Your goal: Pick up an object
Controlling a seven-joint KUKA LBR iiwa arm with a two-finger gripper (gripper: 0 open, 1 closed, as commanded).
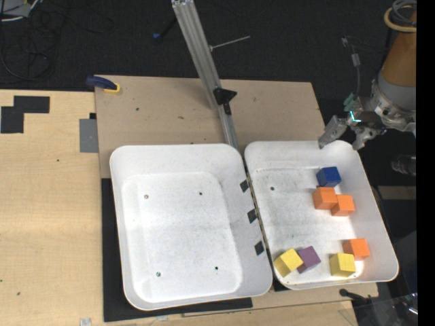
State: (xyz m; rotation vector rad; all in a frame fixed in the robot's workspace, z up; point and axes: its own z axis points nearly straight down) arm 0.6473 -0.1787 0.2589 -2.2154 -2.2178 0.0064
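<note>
Your hand hovers spread and empty over the right bin's far right corner. The blue cube sits just below it — nearest target. Drop straight down and straddle it, clear of the orange cubes beside it.

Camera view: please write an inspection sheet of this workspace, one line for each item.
Surface: light wooden bench bearing two shallow white plastic bins, left bin and right bin.
Job's things: in the right bin, one blue cube, three orange cubes, two yellow cubes, one purple cube.
Clutter: blue-and-yellow clamp at the bench's far edge.
Grippers: hand above the right bin's far corner, holding nothing.
Cables: dark loops on the floor, far left.
Surroundings: slanted aluminium rail.
</note>
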